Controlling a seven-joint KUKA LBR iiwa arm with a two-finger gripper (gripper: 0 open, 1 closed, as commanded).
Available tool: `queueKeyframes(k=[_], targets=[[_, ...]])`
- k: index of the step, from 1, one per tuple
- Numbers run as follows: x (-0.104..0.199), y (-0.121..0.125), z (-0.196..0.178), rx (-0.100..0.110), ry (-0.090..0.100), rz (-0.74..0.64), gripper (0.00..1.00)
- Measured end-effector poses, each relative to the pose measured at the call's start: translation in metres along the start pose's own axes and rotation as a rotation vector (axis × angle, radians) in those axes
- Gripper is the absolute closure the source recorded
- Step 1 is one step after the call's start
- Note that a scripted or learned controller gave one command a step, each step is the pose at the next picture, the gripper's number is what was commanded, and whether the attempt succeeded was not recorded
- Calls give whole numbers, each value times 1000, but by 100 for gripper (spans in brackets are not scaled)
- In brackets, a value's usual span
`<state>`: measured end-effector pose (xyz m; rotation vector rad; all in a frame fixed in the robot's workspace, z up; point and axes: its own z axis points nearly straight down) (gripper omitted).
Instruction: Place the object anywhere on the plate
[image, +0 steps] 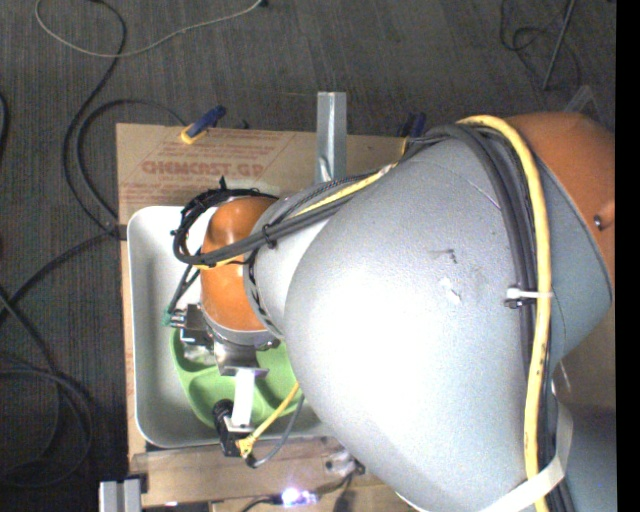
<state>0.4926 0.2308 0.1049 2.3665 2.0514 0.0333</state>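
The plate (196, 372) is green and lies in the near part of the left white bin (150, 300). The gripper (238, 365) hangs right over it, under the orange band (232, 275), and I cannot tell if it is open or closed. The big grey arm (430, 300) covers the right side. The bin sits on a brown tabletop (150, 150) with red letters. A blue and yellow clip (203, 122) is at its far edge. Around it is dark carpet (60, 110) with black cables (40, 270) on the left.
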Motion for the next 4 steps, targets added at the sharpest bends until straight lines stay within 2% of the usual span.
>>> queueKeyframes(k=[1, 2, 3, 4], targets=[[9, 42, -206, 23, -17, 25, 100], [12, 68, -187, 24, -19, 84, 100], [18, 110, -165, 24, -18, 47, 100], [28, 177, -148, 25, -16, -108, 100]])
